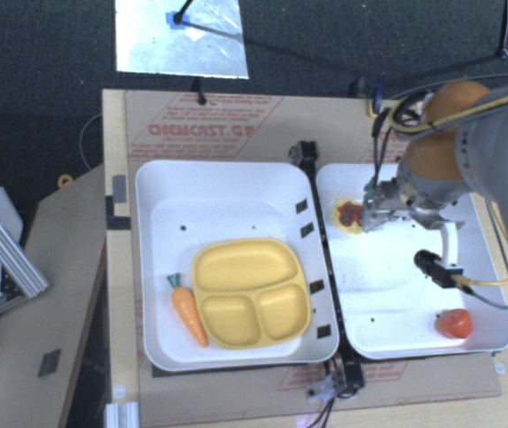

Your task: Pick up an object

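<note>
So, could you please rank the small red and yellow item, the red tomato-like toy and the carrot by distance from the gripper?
1. Small red and yellow item, right bin, beside the gripper.
2. Red tomato-like toy, right bin's near corner.
3. Carrot, left bin, beside the yellow tray.

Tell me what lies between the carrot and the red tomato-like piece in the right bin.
In the camera view, the yellow divided plate and the bins' divider lie between carrot and red piece.

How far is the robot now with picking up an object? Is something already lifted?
Done: the arm has brought its hand low into the right bin, right beside the small red and yellow item. In hand: this approach; whether the item is gripped cannot be told. Left: the grasp and the lift. The red object, carrot and yellow tray all lie in their bins.
</note>
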Motion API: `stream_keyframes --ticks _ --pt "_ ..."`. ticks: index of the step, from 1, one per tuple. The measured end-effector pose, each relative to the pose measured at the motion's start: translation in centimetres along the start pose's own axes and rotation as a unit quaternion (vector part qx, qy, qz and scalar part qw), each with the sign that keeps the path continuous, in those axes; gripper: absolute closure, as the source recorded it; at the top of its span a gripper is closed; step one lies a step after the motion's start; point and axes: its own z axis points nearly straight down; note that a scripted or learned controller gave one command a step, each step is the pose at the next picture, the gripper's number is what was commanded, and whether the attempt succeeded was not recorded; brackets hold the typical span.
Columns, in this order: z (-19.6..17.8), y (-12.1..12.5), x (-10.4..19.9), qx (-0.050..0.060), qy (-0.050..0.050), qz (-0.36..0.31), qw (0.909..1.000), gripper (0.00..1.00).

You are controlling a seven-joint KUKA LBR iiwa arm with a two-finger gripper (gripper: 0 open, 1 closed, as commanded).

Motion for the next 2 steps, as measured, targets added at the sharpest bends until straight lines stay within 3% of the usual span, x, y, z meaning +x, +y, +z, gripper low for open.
stream_keyframes --ticks 2 --pt "-10.4 -0.6 1.0 -0.001 0.000 -0.002 1.0000 1.00"
